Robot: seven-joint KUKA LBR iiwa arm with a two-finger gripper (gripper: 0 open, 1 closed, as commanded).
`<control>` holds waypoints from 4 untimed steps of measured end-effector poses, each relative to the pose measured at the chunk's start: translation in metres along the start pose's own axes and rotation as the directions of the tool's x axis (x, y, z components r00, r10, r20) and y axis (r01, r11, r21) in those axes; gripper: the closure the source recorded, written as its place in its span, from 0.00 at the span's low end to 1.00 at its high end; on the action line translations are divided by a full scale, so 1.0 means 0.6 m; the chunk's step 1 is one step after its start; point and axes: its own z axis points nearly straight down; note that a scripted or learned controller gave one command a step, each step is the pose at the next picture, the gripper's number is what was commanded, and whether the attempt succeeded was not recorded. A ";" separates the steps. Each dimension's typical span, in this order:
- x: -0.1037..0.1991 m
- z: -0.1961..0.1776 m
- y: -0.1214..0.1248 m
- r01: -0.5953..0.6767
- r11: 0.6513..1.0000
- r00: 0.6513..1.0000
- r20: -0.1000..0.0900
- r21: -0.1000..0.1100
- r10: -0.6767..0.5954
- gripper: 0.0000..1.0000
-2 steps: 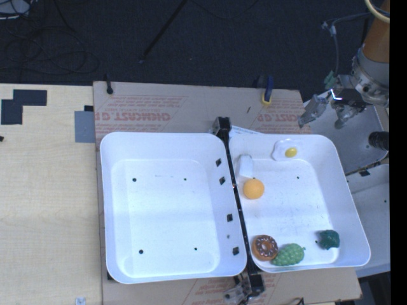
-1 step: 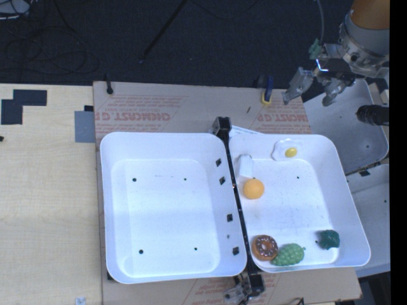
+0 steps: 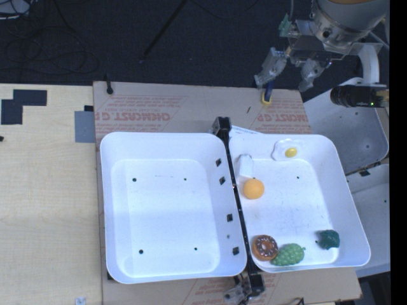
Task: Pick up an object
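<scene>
White cylinder (image 3: 245, 166): lies in the right bin (image 3: 346, 189), near its upper left corner, just beside the divider between the bins. Long axis runs roughly up and down the view, parallel to the divider; which end is which cannot be told.

Orange ball (image 3: 254, 189): right bin, just below and to the right of the cylinder, close to it; whether they touch cannot be told.

Fried egg (image 3: 285, 150): right bin, against the upper wall, white with a yellow yolk facing up.

Doughnut (image 3: 264, 247): right bin, lower left corner, flat, brown with pale sprinkles.

Green grape bunch (image 3: 289, 255): right bin, touching the doughnut on its right side, long axis roughly left to right with a slight upward tilt to the right.

Dark green piece (image 3: 329, 239): right bin, lower right area, apart from the grapes; its kind is too small to tell.

Left bin (image 3: 108, 170): white, shallow, with small dark dots on its floor.

End effector (image 3: 291, 75): above the far edge of the cardboard sheet (image 3: 159, 110), beyond the right bin, well apart from all the items. Its two fingers are spread apart with nothing between them.

Surface: both bins rest on the printed cardboard sheet, on a pale wooden tabletop (image 3: 44, 202) with dark patches at the left. Behind it, a dark floor (image 3: 159, 30) with cables.
</scene>
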 end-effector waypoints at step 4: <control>-0.261 0.309 -0.006 -0.012 1.000 1.000 0.003 0.012 0.012 1.00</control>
